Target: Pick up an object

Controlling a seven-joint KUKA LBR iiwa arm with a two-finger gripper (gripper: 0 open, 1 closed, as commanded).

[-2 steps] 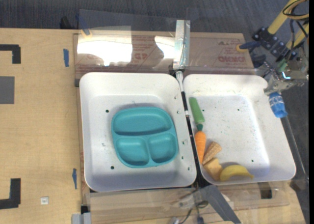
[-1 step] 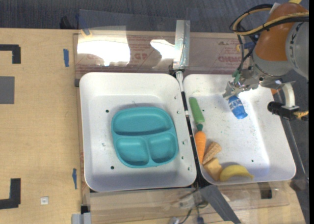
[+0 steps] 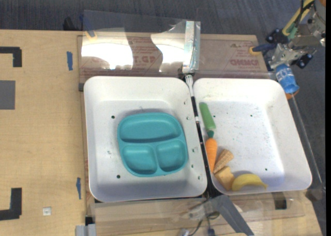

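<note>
- Gripper [image 3: 297, 48] sits up at the top right, off the bins, partly cut off; whether its fingers are apart, I cannot tell.
- Right bin [image 3: 258, 100] holds a green pickle [image 3: 207, 117], carrot [image 3: 211, 152], bread pieces [image 3: 223, 166] and banana [image 3: 247, 181] along its left and near edge.
- Left bin [image 3: 103, 95] holds a teal divided plate [image 3: 152, 144].

Teal tray [image 3: 152, 143] left bin [image 3: 98, 126]; carrot [image 3: 211, 151] right bin [image 3: 269, 105].

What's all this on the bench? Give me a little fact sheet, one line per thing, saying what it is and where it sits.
left bin: holds a teal divided plate
right bin: holds four toy foods along its left and near sides
green toy vegetable: by the left wall
toy carrot: just below the green one
tan wedge: beside the carrot
toy banana: near front edge
claw: beyond the right bin's far right corner
</note>
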